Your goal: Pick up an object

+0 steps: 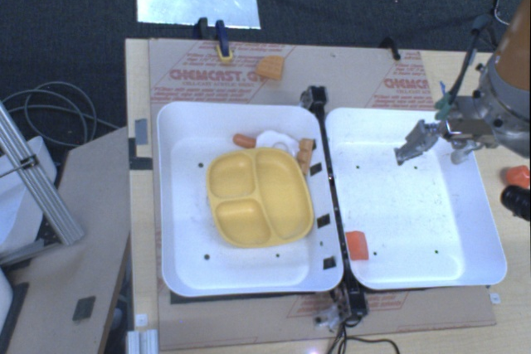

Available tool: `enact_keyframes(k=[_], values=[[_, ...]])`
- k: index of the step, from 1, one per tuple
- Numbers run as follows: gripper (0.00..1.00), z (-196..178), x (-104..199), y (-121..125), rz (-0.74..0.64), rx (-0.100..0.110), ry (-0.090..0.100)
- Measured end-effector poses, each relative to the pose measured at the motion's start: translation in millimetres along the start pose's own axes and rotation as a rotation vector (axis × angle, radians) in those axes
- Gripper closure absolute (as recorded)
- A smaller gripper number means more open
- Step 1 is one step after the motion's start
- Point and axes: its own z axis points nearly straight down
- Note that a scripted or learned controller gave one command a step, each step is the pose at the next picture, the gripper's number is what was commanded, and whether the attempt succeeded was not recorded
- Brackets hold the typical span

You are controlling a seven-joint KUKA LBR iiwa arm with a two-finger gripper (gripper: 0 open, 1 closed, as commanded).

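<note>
My gripper [436, 147] hangs over the upper right part of the right bin [465, 261]. Its two grey fingers [412, 143] stand apart, open, with nothing between them. A small orange-red block [357, 244] lies at the near left corner of that bin, well away from the gripper. The left bin [178, 178] holds a yellow divided plate [259, 197]. Behind the plate lie a small orange stick [244, 141], a white piece [276, 142] and a tan cork-like piece [305, 153].
A tan-orange block [270, 67] sits on the board behind the left bin. An orange thing [517, 175] and a black thing [516, 201] lie outside the right bin's right rim. The black divider [323, 178] runs between the bins.
</note>
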Motion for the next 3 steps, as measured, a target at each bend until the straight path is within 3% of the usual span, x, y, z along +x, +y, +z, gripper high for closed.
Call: enact_keyframes(k=[3], values=[[0.0,0.0,0.0,0.0,0.0,0.0,0.0]])
